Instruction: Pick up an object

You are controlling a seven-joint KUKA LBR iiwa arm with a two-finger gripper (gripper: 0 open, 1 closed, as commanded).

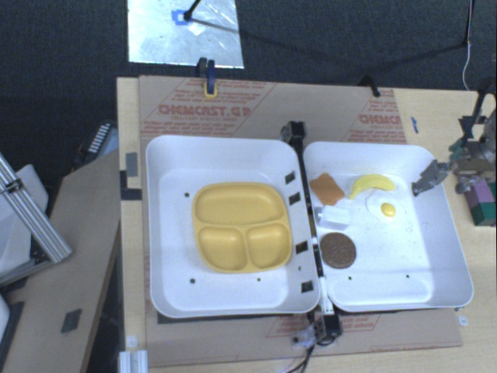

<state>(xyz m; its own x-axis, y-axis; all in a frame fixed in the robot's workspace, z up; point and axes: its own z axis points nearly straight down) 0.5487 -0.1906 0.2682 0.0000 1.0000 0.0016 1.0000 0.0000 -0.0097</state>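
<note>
The right bin (435, 278) holds several toy foods along its left and upper part. An orange toast slice (327, 188) lies near the divider, with a yellow banana (372, 183) to its right. Just below the banana is a fried egg (386, 207). A small white piece (335, 217) rests under the toast, and a brown round patty (338, 250) lies below that. My gripper (428, 180) hangs at the bin's upper right rim, to the right of the banana and egg and apart from both, with nothing seen in it.
The left bin (167, 208) carries a yellow three-compartment plate (239, 225). A black hinged divider (304, 208) runs between the bins. Arm parts and a green and purple block (481, 200) sit at the right edge. A clamp (208, 78) stands at the bench's back.
</note>
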